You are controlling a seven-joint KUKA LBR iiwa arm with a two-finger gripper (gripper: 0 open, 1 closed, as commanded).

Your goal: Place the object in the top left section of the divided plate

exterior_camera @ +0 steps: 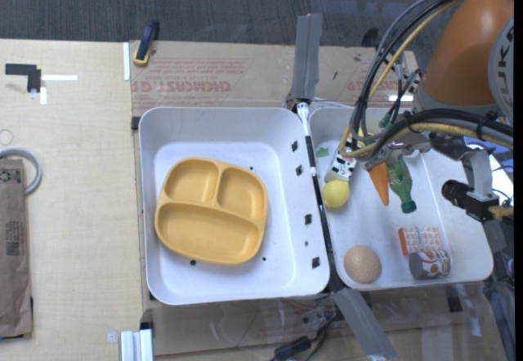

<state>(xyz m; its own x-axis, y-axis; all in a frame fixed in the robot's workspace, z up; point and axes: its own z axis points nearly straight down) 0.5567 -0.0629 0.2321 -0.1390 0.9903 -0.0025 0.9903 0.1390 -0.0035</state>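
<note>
Two white bins sit side by side on the bench. We see the yellow divided plate (pixel 212 210) in the left bin (pixel 155 269), all its sections bare. Right bin (pixel 482 265): a lemon (pixel 336 193), an orange carrot (pixel 379 180), a green bottle (pixel 401 184), a brown egg (pixel 362 264) and a small can (pixel 425 252). The claw (pixel 346 163) hangs just above the lemon at the bin's left wall; we cannot tell its opening, nor which item is the object.
</note>
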